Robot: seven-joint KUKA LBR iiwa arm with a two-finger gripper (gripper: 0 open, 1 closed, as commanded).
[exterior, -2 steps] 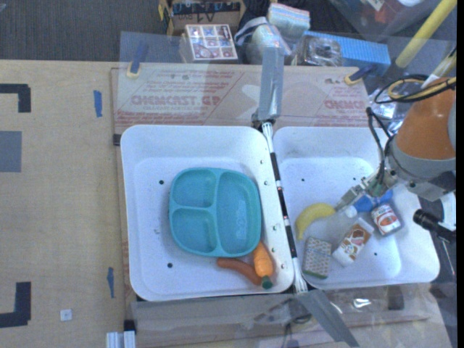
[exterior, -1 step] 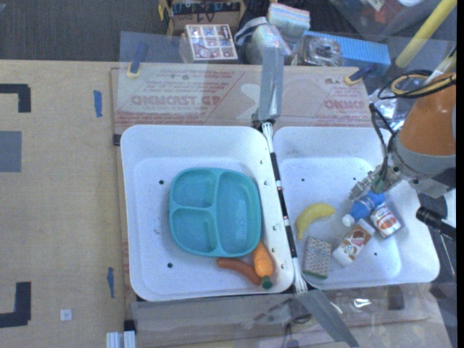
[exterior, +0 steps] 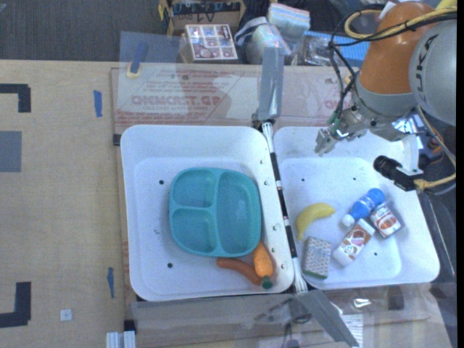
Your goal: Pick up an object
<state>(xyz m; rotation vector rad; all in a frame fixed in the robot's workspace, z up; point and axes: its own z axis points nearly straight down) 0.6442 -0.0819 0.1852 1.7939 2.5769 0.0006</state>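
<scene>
Near edge of right bin (exterior: 424,267): patterned sponge-like block (exterior: 317,257), lying flat against the near-left corner. Looks soft and light; likely squashes under a pinch, so a grip across its short sides should hold.

Just beside it, small carton (exterior: 354,242), white with red print, lying tilted. Light, stiff-walled, probably the easiest take: flat opposing faces, pinch across the narrow width.

Next out: small can (exterior: 386,221), red and white label, on its side, touching or nearly touching the carton's far end. Hard, smooth, round; could roll or slip out of a pinch.

Blue-capped bottle (exterior: 365,206), just behind the can, also lying down. Rigid plastic, light, curved; take across the body, not the cap.

Banana (exterior: 313,217), yellow, left of the bottle, apart from the rest. Looks like a toy; smooth, curved, grip at mid-body.

Left bin (exterior: 138,158): teal divided plate (exterior: 214,212), carrot (exterior: 239,268) and an orange piece (exterior: 263,262) at its near rim.

Far end of right bin: claw (exterior: 328,140) hangs over bare floor, well apart from every object, holding nothing. Fingers too small and blurred to tell whether spread or closed.
</scene>
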